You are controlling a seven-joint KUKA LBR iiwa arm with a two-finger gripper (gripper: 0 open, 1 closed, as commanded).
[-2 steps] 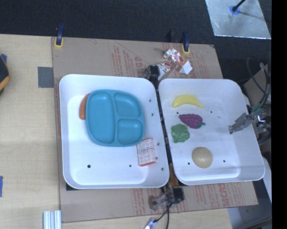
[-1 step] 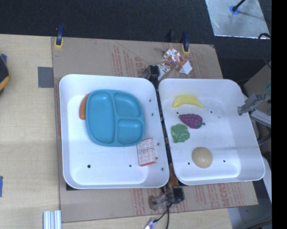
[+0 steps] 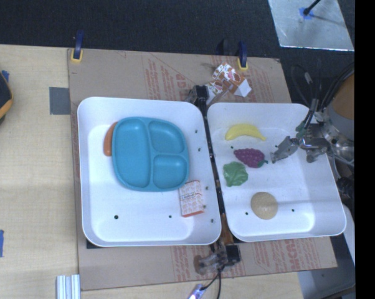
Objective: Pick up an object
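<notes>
Since the arm reaches in from the right, we find its claw (image 3: 286, 149) low over the right bin (image 3: 324, 226), near the purple grape bunch (image 3: 250, 157); whether it is parted or closed we cannot tell, and nothing is seen held in it. Candidate objects lie apart, which should ease a grasp: yellow banana (image 3: 244, 131), green leafy piece (image 3: 235, 174), beige round piece (image 3: 263, 205). The left bin (image 3: 94, 226) holds a blue divided plate (image 3: 151, 154) and a small carton (image 3: 191, 199).

Even, bright overhead light w/ soft shadows; white bins (image 3: 91, 167) near blown out, pic slightly soft.
</notes>
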